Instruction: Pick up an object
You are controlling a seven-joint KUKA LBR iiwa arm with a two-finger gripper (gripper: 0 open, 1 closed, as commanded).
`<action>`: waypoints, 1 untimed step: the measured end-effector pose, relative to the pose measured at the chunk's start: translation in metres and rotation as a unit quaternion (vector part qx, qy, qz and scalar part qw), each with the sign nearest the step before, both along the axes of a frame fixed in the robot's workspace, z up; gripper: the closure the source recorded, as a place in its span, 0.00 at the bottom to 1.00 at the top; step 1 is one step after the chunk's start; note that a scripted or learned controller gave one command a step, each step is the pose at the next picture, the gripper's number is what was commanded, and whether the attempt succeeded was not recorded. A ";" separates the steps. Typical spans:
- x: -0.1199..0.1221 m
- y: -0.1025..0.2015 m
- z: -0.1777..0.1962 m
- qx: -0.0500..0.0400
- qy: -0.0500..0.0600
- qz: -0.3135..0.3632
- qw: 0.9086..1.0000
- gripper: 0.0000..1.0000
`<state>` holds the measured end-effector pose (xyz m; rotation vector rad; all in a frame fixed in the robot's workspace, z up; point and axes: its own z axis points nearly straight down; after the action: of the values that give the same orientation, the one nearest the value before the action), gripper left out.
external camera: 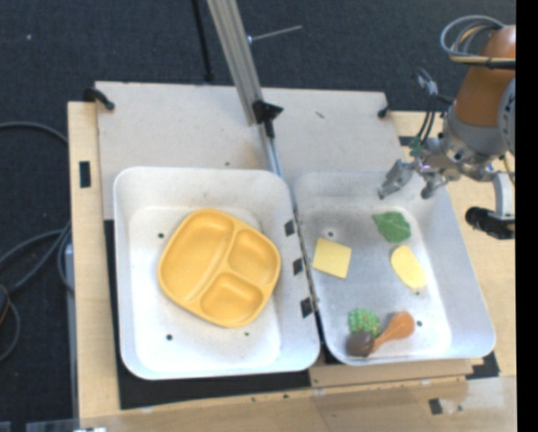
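While my gripper [413, 180] hangs spread and holding nothing over the right bin's [462, 268] far edge, nothing is picked yet; the green leaf [392, 226] lies just below it; descent and grasp remain.

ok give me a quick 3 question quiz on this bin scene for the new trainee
1. True or false: the yellow divided plate lies in the same bin as the yellow square piece.
2. Which item lies nearest the gripper? A) green leaf piece B) drumstick C) green bumpy piece
3. How many compartments does the plate have?

Key: 1 false, they lie in separate bins; 2 A; 3 three.
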<state>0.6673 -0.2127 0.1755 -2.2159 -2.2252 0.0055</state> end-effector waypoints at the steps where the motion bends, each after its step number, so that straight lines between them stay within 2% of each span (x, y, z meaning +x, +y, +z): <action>1: 0.008 0.002 -0.048 0.000 0.000 0.000 1.000 0.00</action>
<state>0.6756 -0.2103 0.1275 -2.2168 -2.2258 0.0051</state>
